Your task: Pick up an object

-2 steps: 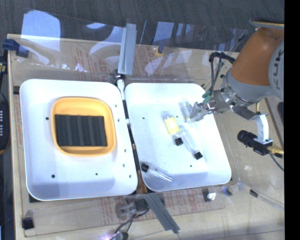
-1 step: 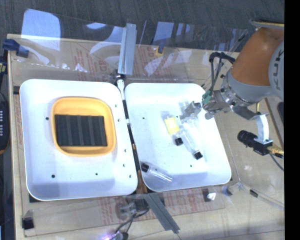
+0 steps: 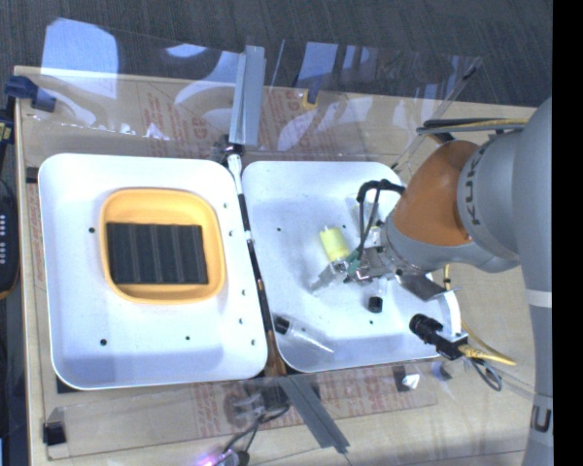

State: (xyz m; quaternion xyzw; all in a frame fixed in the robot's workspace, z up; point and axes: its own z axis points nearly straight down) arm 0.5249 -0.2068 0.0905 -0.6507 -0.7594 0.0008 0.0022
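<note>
While nothing shows as lifted yet, the likeliest target — a small yellow object (image 3: pixel 333 244) — lies on the floor of the right bin (image 3: pixel 282 202), near its middle, with a clear, greyish piece (image 3: pixel 323 280) just below it. The hand (image 3: pixel 361 268) sits low in that bin just beside the yellow object, toward the bin's right edge; whether it is spread or pinched I cannot tell, since cables and the wrist crowd over it. So the pick looks unfinished: the approach is made, the grasp and lift are left, as far as I can judge. A small dark item (image 3: pixel 374 304) lies below the hand, and a black-tipped clear tube (image 3: pixel 299 334) lies near the bin's bottom edge. The left bin (image 3: pixel 68 260) carries a yellow tray (image 3: pixel 160 246) with dark slots — well apart from the hand.
</note>
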